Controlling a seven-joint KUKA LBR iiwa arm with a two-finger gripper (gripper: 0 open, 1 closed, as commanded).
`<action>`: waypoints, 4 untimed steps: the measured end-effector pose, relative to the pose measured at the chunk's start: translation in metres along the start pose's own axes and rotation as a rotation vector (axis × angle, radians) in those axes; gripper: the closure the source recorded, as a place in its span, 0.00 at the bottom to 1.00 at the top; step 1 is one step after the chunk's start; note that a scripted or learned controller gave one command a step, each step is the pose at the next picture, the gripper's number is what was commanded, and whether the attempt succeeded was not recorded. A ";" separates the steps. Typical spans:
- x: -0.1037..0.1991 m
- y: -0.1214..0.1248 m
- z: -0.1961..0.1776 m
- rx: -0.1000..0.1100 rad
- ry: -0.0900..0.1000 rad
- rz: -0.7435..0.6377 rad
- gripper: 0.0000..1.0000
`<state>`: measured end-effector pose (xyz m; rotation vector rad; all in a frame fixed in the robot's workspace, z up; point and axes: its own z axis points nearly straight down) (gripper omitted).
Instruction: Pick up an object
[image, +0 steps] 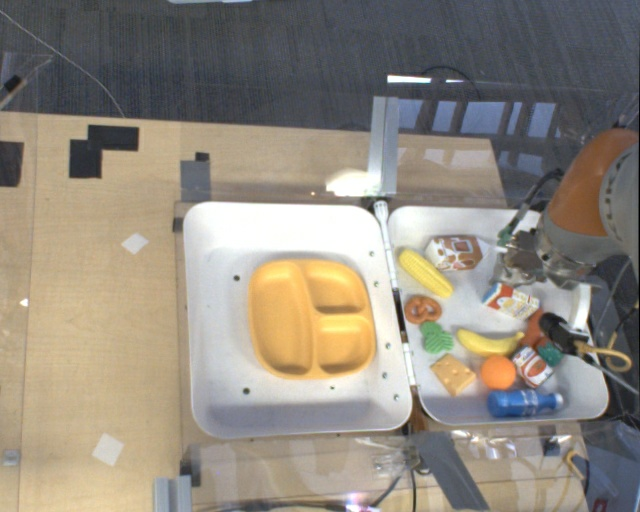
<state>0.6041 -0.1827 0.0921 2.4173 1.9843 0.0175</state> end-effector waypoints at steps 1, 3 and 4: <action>0.000 -0.003 0.005 0.010 0.000 0.000 0.00; -0.021 -0.013 0.003 0.007 0.000 -0.016 1.00; -0.020 -0.014 0.004 0.010 0.000 -0.017 0.00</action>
